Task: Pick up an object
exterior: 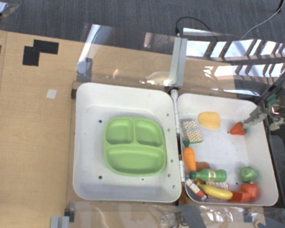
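Bins (84,180): two; plate (134,146), one; banana (217,192), one.

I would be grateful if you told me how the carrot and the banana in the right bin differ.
The carrot is orange and fairly straight; the banana is yellow and curved. The carrot lies lengthwise along the bin's left wall, while the banana lies crosswise by the near wall. The carrot sits farther back than the banana. Both are elongated toy foods in the right bin.
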{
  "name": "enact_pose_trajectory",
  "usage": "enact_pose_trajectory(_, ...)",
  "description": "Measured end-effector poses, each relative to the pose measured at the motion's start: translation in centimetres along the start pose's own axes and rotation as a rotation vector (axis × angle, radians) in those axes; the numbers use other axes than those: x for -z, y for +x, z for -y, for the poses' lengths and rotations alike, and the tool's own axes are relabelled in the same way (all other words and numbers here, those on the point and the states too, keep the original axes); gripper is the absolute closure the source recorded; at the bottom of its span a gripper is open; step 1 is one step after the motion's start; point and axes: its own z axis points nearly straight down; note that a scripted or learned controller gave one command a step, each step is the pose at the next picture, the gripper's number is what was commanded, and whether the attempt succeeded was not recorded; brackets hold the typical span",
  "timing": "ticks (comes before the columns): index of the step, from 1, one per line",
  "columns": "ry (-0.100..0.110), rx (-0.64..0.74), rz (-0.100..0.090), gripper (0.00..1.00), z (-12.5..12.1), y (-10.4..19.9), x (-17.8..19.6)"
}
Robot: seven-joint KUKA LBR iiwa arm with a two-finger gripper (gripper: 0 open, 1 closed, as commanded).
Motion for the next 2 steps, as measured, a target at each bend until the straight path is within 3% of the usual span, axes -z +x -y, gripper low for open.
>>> enact_pose_trajectory(1, 0.001, -0.294, -0.001, 0.0, -2.7, 4.7, -10.6)
enact_pose_trajectory(2, -0.019, -0.121, 0.002, 0.0, -5.9, 10.8, -15.8)
